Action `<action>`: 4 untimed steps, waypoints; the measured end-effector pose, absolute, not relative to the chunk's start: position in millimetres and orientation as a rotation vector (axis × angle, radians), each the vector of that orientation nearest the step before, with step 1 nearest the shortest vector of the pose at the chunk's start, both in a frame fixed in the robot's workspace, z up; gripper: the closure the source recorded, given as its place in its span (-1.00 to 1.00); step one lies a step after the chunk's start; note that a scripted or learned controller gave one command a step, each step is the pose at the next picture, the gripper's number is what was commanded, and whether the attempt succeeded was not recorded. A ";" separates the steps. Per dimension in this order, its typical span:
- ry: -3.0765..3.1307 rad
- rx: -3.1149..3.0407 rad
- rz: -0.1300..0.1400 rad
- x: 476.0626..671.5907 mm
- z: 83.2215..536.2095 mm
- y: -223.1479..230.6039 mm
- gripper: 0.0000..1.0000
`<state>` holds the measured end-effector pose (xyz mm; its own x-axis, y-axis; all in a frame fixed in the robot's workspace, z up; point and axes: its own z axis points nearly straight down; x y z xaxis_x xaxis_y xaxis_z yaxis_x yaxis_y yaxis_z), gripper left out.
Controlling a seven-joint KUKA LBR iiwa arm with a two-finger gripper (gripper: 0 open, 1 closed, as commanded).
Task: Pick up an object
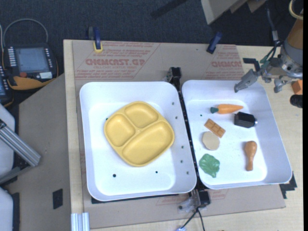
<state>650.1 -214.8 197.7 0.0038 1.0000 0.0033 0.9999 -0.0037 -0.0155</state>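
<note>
Two shallow white bins sit side by side on the bench (72,129), which is covered with brown cardboard sheeting.

Left bin (91,100): holds one yellow divided plate (139,133) with three compartments, lying flat near the bin's centre.

Right bin (274,143): holds six items, all resting on the bin floor.
- Toy carrot (228,109), lying on its side at the far part of the bin, green end to the left.
- Black block (244,120), just right of and slightly nearer than the carrot.
- Brown chocolate-like bar (214,127), left of centre.
- Round tan disc (210,140), touching the bar's near edge.
- Green leafy piece (210,164), near-left part of the bin.
- Brown drumstick (250,154), to the right, well apart from the green piece.

Arm: reaches in from the right. The gripper (255,76) hangs over the far right edge of the right bin, above and apart from the carrot. Its fingers are spread apart with nothing between them. No item is lifted.

A control pendant (29,64) lies off the bench, far left.
</note>
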 end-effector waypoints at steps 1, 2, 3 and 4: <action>-2.222 -2.222 0.000 653.5 208.1 -213.9 -1.00; -2.219 -2.217 0.005 651.7 161.6 -205.7 -1.00; -2.218 -2.217 0.005 642.9 110.1 -198.3 -1.00; -2.222 -2.213 -0.007 644.4 84.7 -194.1 -1.00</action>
<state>644.4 -194.1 84.7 -0.0041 1.0000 0.0072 1.0000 0.0041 -0.0013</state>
